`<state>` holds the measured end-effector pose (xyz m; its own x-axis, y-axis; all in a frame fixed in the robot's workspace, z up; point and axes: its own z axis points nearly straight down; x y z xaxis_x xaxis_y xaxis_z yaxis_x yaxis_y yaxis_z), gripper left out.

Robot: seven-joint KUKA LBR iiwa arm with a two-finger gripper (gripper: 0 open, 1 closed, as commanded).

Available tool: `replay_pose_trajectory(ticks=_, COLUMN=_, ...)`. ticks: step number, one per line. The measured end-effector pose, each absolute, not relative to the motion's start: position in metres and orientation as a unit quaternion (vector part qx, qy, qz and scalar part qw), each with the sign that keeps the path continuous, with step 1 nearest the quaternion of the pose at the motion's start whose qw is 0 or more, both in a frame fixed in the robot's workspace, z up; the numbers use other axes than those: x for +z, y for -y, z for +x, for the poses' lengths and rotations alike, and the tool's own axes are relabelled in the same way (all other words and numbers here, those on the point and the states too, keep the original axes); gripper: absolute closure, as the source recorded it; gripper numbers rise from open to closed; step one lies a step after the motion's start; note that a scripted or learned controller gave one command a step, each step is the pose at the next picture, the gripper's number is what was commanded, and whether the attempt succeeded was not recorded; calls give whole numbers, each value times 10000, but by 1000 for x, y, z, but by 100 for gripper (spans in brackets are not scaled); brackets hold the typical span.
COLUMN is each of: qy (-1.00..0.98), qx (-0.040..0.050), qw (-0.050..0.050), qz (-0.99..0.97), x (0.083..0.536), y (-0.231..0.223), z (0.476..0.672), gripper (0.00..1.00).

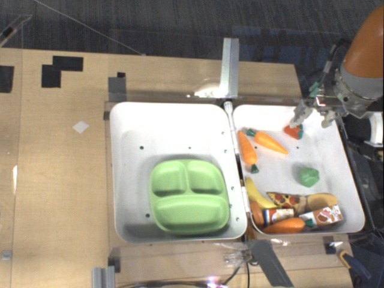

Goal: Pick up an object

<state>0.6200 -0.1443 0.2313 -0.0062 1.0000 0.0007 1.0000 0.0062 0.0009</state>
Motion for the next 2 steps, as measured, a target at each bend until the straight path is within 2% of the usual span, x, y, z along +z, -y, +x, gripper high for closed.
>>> replay_pose_trajectory(ticks=1, qy=-6743, qx=11, qw=15, qz=7384, x=105, y=143, z=657, gripper=0)
replay_pose_trajectory(ticks=2, qy=-6798, qx=24, qw=36, qz=7334, x=88, y=147, z=658, gripper=0)
